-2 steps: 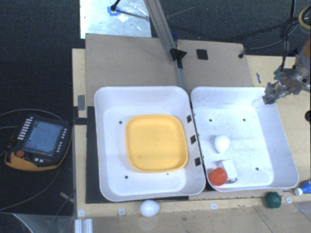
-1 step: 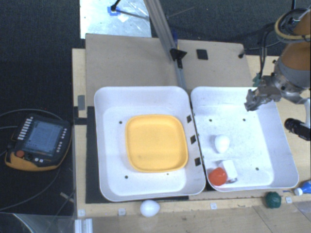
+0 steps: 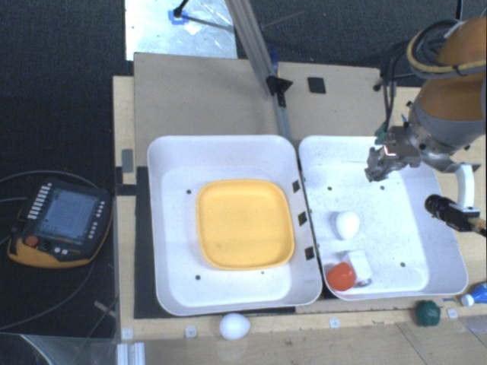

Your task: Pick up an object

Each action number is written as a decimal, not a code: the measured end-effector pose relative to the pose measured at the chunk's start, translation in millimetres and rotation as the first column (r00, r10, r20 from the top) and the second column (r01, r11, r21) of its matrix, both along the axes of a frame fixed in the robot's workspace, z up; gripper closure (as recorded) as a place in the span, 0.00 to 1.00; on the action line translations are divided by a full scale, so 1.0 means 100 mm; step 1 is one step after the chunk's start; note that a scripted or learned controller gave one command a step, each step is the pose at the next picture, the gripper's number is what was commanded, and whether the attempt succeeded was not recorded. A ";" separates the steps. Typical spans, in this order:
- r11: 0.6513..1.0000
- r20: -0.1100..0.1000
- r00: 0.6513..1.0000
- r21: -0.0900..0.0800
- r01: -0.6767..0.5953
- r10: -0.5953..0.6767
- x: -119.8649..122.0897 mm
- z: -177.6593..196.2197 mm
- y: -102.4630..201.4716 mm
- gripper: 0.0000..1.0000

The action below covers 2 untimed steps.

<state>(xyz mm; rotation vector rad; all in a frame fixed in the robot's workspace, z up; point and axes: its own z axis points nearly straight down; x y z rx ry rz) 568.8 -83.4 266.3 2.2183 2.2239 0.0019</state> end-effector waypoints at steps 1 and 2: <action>1.000 0.000 1.000 0.000 0.000 0.000 -0.17 0.03 0.48 1.00; 1.000 0.000 1.000 0.000 0.000 0.000 -0.39 -0.02 1.00 1.00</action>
